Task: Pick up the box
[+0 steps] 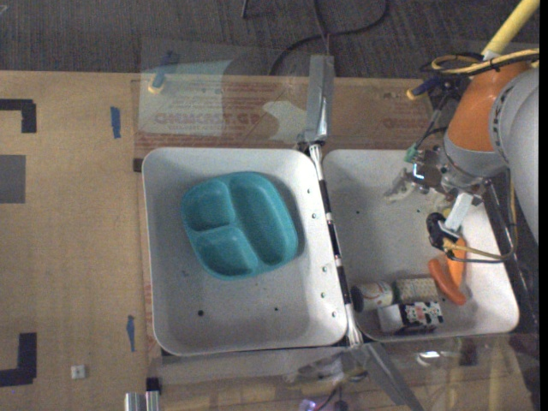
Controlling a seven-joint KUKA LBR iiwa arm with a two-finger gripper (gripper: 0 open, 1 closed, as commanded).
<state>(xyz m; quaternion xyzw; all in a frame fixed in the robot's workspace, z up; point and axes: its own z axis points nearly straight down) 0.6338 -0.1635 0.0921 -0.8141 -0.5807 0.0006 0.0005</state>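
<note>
Small printed cardboard box (411, 314) lying near front edge of right shallow white bin (368, 187), beside a round pale ball (373, 294). Two-finger gripper (419, 181) near the back right corner, well apart. Teal divided plastic plate (240, 224) in left white bin (171, 298).

Divided plate (241, 225) in left bin (163, 255), box (411, 314) at right bin's (368, 187) near edge, ball (374, 294) just left of it, arm (492, 118) over right bin's right side
</note>
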